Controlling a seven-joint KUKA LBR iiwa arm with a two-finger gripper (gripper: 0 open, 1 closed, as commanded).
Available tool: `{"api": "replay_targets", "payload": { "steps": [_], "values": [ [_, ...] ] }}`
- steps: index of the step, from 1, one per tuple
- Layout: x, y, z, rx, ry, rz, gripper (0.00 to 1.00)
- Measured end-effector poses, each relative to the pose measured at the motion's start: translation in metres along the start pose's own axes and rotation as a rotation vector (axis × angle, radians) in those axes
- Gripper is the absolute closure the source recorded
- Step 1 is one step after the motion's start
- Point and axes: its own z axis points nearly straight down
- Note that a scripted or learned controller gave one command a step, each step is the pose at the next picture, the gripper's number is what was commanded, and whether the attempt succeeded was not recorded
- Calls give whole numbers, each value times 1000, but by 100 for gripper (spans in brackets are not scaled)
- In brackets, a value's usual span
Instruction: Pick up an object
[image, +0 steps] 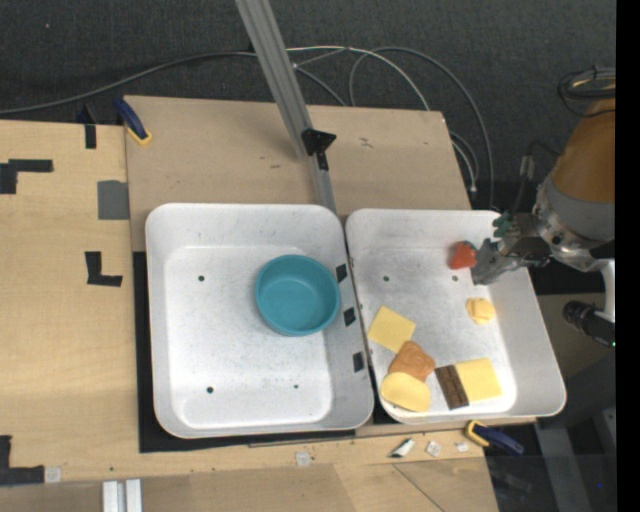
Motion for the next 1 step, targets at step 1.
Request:
{"api": "replay_targets", "payload": {
  "steps": [1],
  "values": [
    [48,-6,15,8,3,-3,100]
  ]
}}
